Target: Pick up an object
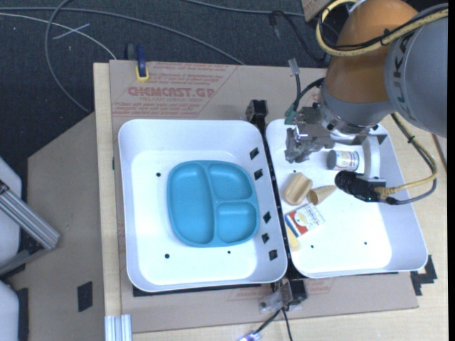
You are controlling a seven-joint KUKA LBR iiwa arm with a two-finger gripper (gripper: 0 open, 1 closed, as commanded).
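My gripper (298, 150) hangs over the upper left part of the right bin (370, 251), close to the wall between the two bins. Just below it lies a tan wooden cylinder (297, 187), and a tan cone (322, 194) rests beside that, to its right. A flat card with red and blue print (304, 221) lies further toward the front, with a small yellow piece (293, 244) by its lower left corner. I see nothing held in the gripper.
A blue divided plate (212, 202) lies in the middle of the left bin (142, 148). The arm's grey and orange wrist (370, 48) covers the back of the right bin. Black clips line the divider between the bins.
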